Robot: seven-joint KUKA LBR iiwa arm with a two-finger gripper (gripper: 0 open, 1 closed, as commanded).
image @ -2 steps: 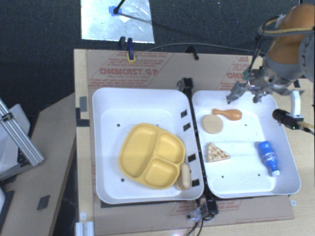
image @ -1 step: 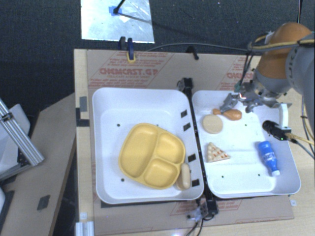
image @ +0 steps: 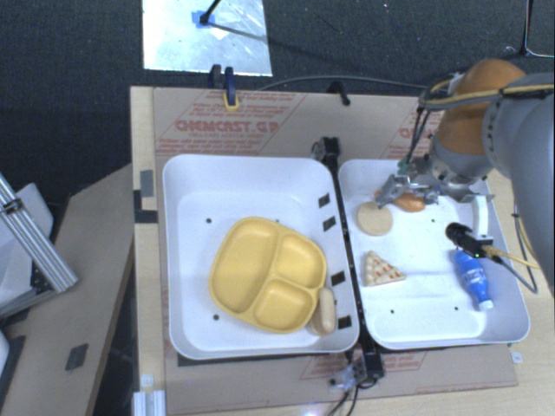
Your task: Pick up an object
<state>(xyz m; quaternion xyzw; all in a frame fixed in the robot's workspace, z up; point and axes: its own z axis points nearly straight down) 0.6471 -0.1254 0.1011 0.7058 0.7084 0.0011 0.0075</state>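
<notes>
Where the arm reaches into the right bin (image: 512, 323), the gripper (image: 406, 191) hangs over an orange piece (image: 411, 203) beside a round cookie (image: 375, 219); its fingers seem slightly parted, apparently gripping nothing.

- I see glossy white plastic bins (image: 260, 173).
- Yellow tray (image: 264, 271) looks like smooth plastic.
- Blue bottle (image: 473, 277) shines like plastic.
- Bench (image: 260, 115) reads as matt cardboard.

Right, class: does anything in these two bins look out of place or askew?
The yellow divided tray sits skewed, its edges at an angle to the left bin's walls. A pale bread-like roll lies against the tray's outer rim rather than in a compartment. Nothing looks spilled or broken.
</notes>
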